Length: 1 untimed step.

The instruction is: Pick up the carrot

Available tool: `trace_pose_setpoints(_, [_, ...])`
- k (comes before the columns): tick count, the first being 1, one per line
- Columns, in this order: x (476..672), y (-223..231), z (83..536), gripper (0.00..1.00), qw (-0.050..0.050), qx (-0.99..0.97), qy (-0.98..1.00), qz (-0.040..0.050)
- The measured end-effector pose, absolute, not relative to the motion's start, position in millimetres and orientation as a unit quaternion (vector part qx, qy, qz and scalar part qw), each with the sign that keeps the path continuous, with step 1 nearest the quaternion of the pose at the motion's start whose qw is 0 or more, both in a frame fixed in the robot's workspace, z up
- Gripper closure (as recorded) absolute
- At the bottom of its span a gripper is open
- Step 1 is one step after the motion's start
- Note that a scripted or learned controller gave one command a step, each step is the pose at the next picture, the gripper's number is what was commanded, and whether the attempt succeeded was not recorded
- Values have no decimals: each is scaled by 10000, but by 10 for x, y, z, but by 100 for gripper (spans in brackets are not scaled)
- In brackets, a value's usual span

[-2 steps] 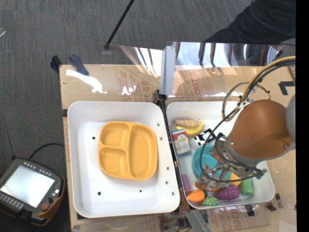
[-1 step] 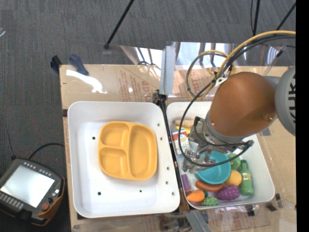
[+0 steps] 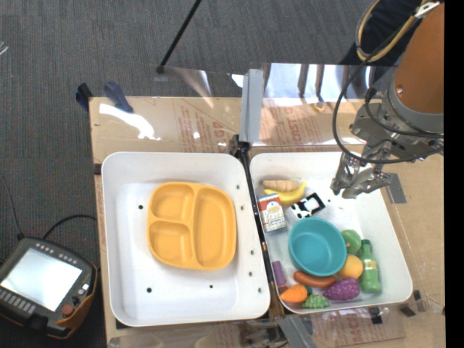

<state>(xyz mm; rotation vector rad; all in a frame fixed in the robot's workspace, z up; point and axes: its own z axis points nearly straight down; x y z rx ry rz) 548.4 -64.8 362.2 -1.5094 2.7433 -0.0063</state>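
Observation:
The carrot (image 3: 293,293) is a short orange piece lying at the front edge of the right bin (image 3: 395,227), just left of a small green bunch. My gripper (image 3: 354,185) hovers over the back of the right bin, well behind the carrot and beyond the teal bowl (image 3: 317,246). Its fingers stand open with nothing between them.
Around the bowl lie a banana (image 3: 286,189), a small carton (image 3: 272,213), a black-and-white tag (image 3: 309,205), a red-orange stick (image 3: 315,279), purple grapes (image 3: 342,289), an orange fruit (image 3: 351,267) and a green bottle (image 3: 369,267). A yellow divided plate (image 3: 192,225) sits in the left bin (image 3: 130,296).

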Motion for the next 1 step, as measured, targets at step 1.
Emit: trace_pose_setpoints(1, [4759,-1076,2583,100,-8,-3644,9312,21])
